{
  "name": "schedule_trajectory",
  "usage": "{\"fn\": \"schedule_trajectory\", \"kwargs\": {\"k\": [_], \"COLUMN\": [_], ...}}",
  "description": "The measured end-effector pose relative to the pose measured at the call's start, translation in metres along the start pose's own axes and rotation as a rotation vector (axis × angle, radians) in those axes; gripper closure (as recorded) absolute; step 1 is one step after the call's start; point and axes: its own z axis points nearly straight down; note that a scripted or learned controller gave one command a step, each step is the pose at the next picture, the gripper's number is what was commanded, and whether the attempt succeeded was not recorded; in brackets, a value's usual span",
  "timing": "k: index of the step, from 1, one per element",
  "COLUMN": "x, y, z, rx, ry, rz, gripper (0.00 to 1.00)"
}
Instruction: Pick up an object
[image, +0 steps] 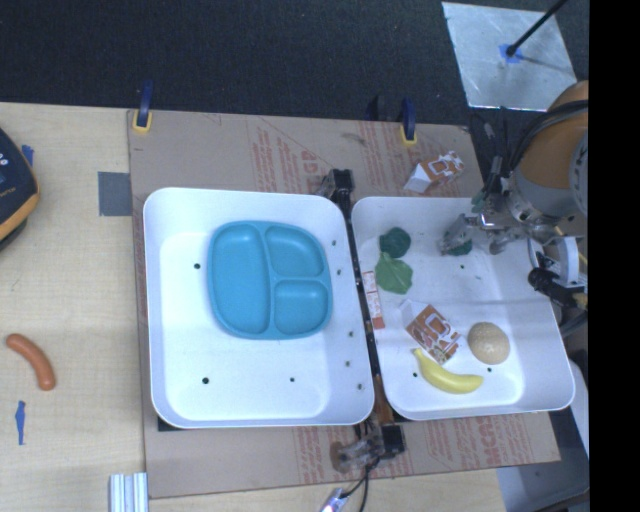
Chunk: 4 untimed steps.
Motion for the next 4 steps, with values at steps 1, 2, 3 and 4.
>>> {"fn": "schedule_trajectory", "kwargs": {"k": [1, 2, 3, 4], "x": [0.019, 0.032, 0.113, 0.118], "y": [0.0, 0.0, -0.124, -0.147], "z": [0.0, 0.0, -0.046, 0.001], "rx": [0.002, 0.004, 0.003, 0.003], "ry": [0.001, 0.001, 0.0, 0.0], "rz": [-0.002, -0.003, -0.003, -0.002], "gripper": [0.0, 0.0, 0.0, 0.0]}}
